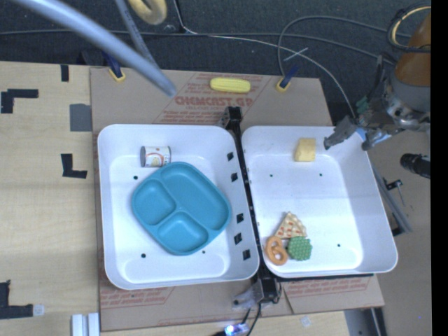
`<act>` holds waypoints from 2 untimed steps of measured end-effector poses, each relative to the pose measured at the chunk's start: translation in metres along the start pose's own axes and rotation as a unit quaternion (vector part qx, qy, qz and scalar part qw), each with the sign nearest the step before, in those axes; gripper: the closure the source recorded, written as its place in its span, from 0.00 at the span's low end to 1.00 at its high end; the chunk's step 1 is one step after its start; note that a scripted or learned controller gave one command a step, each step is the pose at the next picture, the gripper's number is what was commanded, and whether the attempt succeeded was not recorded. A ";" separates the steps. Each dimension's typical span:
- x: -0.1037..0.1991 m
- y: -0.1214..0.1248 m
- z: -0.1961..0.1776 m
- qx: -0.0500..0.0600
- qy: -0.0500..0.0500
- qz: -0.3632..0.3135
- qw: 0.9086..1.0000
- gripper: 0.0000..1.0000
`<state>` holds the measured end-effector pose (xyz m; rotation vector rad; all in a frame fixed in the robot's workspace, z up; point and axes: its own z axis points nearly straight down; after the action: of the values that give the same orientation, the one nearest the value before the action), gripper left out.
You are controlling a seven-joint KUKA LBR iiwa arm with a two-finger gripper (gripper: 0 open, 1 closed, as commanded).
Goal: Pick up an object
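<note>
2 white bins sit side by side on a sheet of brown cardboard (pixel 203 103) over the wooden bench. The left bin (pixel 112 208) holds a blue divided plate (pixel 180 206) in its middle, and a small can (pixel 155 157) lies on its side just beyond the plate, toward the far left corner. The right bin (pixel 350 201) holds a pale yellow block (pixel 305 150), perhaps a sponge or a piece of cheese, near its far edge. Well apart from it, at the near left of the same bin, 3 small things lie touching: a tan wedge like a pizza slice (pixel 290 226), an orange ring like a pretzel (pixel 276 251), and a green lump (pixel 300 248).

A yellow banana-like toy (pixel 230 85) rests on the cardboard beyond the bins, between 2 clamps.

The gripper (pixel 350 133) hangs over the far right corner of the right bin, just right of the yellow block and not touching it. Its 2 fingers look spread apart, with nothing between them. The arm's orange band (pixel 413 65) shows at the right edge.
</note>
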<state>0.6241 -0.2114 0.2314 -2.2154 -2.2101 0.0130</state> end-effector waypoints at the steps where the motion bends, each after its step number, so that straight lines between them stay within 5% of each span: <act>1: 0.001 0.003 -0.009 -0.007 -0.002 -0.002 1.000 0.00; 2: 0.011 0.000 0.043 -0.005 -0.002 -0.002 1.000 0.00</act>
<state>0.6236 -0.2007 0.1883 -2.2174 -2.2212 0.0054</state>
